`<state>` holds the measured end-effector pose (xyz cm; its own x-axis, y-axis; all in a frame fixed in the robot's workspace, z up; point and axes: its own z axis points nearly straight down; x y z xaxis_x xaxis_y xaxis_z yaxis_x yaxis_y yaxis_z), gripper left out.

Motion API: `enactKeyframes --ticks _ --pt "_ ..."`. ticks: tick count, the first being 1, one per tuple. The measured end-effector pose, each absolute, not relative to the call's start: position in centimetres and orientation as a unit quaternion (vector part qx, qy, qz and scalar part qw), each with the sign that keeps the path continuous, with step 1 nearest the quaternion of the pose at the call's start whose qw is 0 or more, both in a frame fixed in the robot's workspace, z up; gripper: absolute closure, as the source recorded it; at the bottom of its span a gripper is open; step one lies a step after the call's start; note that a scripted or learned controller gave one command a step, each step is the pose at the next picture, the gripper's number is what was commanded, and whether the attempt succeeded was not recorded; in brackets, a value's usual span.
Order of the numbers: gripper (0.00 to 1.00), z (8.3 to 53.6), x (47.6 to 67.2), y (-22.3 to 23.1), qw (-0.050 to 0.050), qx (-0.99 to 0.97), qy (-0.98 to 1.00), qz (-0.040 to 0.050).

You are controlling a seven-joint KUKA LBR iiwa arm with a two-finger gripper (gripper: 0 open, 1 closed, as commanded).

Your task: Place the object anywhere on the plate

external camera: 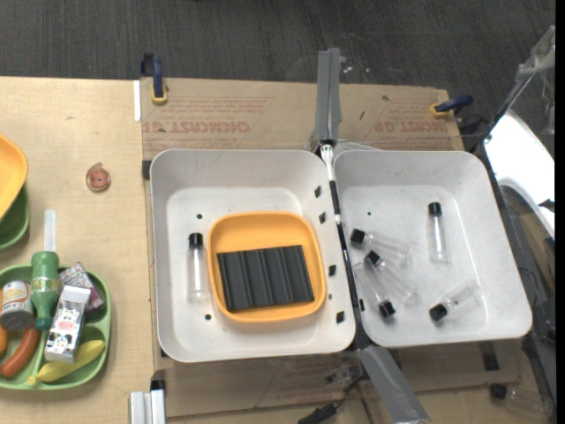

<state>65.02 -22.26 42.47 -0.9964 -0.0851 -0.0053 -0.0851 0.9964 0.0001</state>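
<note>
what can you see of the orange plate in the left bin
The orange plate is a rounded-square dish, plastic by its look, lying flat and upright in the middle of the left bin. A dark ribbed rectangular slab lies on its centre. A clear vial with a black cap lies just off its left edge, apparently not touching.

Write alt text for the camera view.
Two shallow white bins sit side by side: the left bin holds an orange plate with a dark ridged insert and one clear vial beside it. The right bin holds five black-capped vials scattered loosely.
</note>
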Motion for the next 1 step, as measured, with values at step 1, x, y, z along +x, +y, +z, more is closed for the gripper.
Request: enactKeyframes --ticks 1 --pt "0.00 41.97 61.17 -22.18 0.002 -0.308 0.951 0.0007"
